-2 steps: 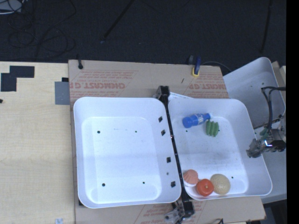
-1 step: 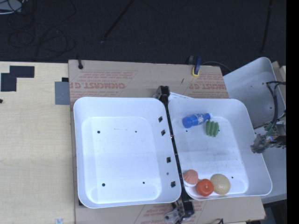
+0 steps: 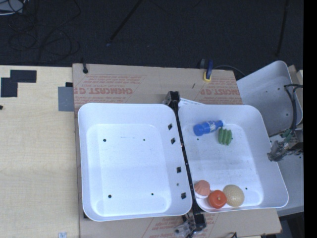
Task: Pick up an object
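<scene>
The right shallow white plastic bin (image 3: 257,133) held a blue plastic bottle (image 3: 207,127), a ribbed green object (image 3: 225,136) and three rounded items. Claw state could not be told.

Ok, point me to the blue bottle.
The blue bottle lies on its side in the right bin, near its far wall, just left of the green object.

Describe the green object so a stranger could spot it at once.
Start at the right bin of the two white bins. Near its far edge lies a blue bottle; the green object sits just right of it. It is small, ridged and the one green item there.
</scene>
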`<action>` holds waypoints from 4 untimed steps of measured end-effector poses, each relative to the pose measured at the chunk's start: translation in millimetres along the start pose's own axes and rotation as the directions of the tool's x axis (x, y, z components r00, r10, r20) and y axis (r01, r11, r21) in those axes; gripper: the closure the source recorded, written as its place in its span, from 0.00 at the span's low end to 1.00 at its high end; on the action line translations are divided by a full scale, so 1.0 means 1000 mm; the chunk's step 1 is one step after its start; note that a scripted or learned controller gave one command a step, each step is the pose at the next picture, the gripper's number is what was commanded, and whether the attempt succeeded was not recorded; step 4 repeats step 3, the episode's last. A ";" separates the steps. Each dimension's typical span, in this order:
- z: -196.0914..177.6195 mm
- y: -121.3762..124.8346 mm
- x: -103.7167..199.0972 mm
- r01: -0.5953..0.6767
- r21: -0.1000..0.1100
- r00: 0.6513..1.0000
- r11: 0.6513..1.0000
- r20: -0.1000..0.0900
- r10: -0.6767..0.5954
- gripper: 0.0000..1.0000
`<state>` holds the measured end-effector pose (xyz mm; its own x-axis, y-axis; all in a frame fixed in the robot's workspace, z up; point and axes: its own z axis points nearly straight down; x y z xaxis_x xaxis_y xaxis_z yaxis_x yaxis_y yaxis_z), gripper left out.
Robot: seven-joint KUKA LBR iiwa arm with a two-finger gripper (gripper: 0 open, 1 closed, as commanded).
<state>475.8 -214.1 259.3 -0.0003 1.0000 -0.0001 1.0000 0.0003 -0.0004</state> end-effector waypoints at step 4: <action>-0.071 0.064 0.010 0.004 -0.007 1.000 1.000 0.003 -0.004 1.00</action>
